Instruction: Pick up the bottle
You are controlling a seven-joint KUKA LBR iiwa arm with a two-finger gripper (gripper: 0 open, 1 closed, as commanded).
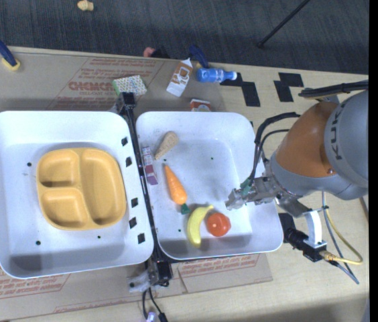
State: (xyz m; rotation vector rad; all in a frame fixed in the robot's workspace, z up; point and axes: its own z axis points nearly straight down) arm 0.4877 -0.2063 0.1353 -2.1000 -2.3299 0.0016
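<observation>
A small blue bottle (212, 75) lies on its side on the bench behind the right bin (242, 123), outside it. My gripper (236, 198) hangs low over the right side of that bin, a little right of the tomato (218, 224) and far from the blue bottle. Nothing shows between its tips. A slim pink and purple item (150, 169), perhaps a small bottle, lies against the right bin's left wall.
The right bin also holds a carrot (175, 184), a banana (196, 224) and a tan cone-shaped piece (165, 144). A yellow divided plate (80, 186) lies in the left bin (8, 133). Small cartons (179, 78) and a patterned packet (130, 84) sit on the bench behind the bins.
</observation>
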